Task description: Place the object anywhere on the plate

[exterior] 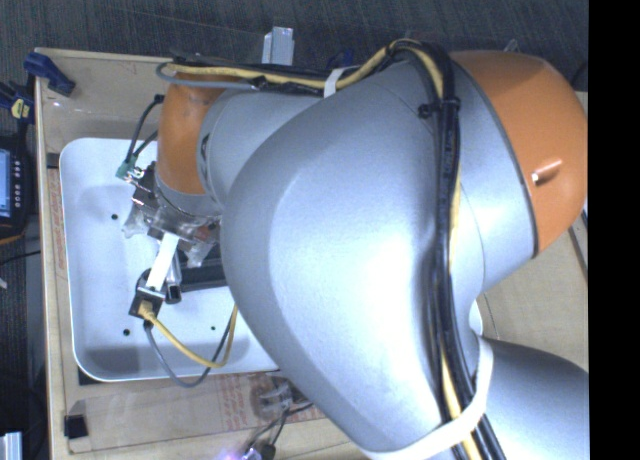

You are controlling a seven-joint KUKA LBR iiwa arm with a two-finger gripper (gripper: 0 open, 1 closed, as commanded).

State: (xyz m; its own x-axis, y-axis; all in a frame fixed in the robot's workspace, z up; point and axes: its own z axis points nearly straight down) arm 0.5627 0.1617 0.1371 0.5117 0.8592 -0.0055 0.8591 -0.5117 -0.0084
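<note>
My arm (380,248) reaches far over the left white bin (85,248) and covers most of both bins. The gripper (150,216) hangs low over the middle of the left bin, below the orange wrist band (180,133). Its tip is tucked under the wrist hardware. A dark flat shape (205,274) lies at the arm's edge just right of the gripper; I cannot tell what it is. Bare white bin floor shows to the left of the gripper and below it.
The left bin's rim (66,248) runs close to the bench's left edge. Blue clamps (45,70) sit at the bench's far left corner. A dark device (12,183) stands off the bench to the left.
</note>
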